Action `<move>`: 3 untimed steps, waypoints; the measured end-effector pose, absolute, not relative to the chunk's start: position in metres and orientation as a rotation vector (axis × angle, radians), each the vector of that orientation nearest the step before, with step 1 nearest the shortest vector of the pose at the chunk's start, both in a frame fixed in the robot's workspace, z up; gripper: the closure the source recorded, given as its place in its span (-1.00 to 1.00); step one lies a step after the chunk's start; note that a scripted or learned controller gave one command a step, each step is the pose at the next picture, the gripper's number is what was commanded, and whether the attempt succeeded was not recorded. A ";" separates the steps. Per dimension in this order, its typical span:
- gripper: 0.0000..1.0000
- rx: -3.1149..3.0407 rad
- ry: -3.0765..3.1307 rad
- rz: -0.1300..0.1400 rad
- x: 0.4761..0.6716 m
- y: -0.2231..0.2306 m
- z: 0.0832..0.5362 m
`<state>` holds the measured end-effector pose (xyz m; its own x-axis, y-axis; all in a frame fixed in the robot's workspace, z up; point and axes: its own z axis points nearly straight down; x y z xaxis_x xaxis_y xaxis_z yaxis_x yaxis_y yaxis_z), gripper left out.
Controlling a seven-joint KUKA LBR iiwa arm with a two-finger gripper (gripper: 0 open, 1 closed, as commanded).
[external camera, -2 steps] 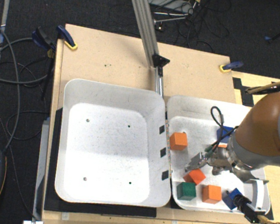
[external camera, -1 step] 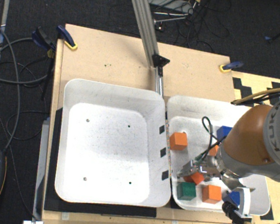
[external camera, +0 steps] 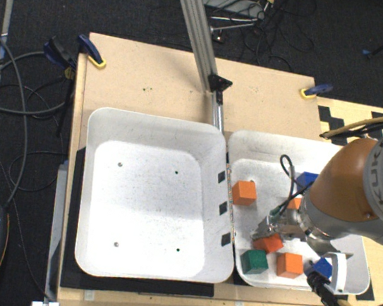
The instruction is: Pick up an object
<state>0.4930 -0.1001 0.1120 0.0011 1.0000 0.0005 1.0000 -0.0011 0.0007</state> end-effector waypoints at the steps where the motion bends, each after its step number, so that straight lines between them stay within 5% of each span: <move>1: 1.00 2.215 2.221 0.004 0.503 -0.104 0.160; 2: 1.00 2.213 2.221 0.006 0.505 -0.104 0.223; 3: 1.00 2.218 2.223 -0.001 0.505 -0.104 0.219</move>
